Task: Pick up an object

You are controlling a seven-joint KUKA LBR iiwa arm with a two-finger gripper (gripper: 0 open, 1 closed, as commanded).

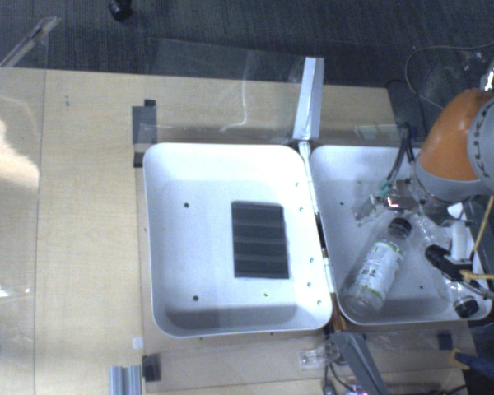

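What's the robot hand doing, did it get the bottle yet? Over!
Hand over right bin, by the bottle cap end. The bottle lies flat on the bin floor, not lifted. Dark ribbed pad in left bin, well apart.

Two white containers, the left bin (pixel 165 220) and the right bin (pixel 346 179), on a pale wood-toned bench (pixel 74 262). Left bin: black pad (pixel 260 239) patterned with four horizontal bands. Right bin: clear bottle (pixel 377 270) with whitish-green label and dark cap. Arm (pixel 449 151): grey with an orange band.
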